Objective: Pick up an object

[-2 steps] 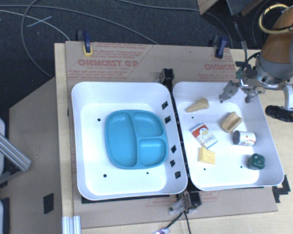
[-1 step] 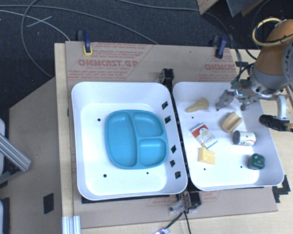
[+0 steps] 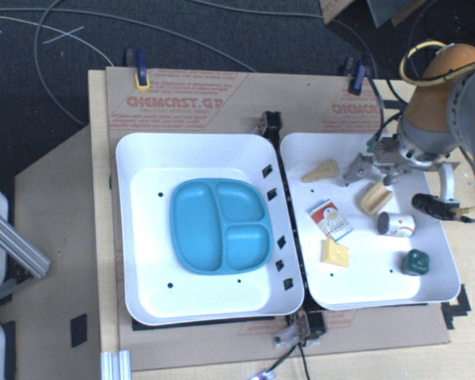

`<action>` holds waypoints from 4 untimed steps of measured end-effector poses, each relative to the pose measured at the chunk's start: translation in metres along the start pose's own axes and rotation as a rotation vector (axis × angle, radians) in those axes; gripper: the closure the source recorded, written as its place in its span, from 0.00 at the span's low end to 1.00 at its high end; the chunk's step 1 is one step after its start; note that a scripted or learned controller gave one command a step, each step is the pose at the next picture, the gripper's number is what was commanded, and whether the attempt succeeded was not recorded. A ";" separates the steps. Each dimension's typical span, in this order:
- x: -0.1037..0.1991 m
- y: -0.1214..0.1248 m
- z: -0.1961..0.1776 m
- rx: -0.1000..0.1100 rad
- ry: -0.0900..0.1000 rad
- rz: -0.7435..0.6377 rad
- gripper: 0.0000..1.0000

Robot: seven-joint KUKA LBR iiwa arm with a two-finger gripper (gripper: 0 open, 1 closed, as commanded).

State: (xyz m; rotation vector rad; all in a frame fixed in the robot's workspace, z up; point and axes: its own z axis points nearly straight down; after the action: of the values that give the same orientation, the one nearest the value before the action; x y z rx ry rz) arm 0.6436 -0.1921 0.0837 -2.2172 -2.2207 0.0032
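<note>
Camera view: gripper [image 3: 370,169] at right bin's [image 3: 380,295] 1 o'clock edge, finger spread indeterminate, nothing visibly held. Tan block [image 3: 374,198] lies just beside it at 6 o'clock. Bin's 6 o'clock margin bare.

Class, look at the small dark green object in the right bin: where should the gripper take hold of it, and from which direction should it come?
Grip the dark green object across its middle, coming straight down from above. It is small and compact, and it lies apart from the white cylinder and the yellow wedge, so the fingers probably have room. The right bin's rim is close behind it, so a sideways approach looks riskier.
</note>
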 end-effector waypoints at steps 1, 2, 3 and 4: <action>0.000 0.002 -0.014 -0.005 -0.001 -0.001 1.00; 0.008 0.007 -0.073 -0.009 -0.002 0.000 1.00; 0.009 0.002 -0.137 -0.012 -0.003 0.000 1.00; 0.009 0.003 -0.145 -0.008 -0.002 0.000 1.00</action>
State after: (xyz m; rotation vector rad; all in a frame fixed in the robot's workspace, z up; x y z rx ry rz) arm 0.6474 -0.1834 0.2289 -2.2225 -2.2249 -0.0031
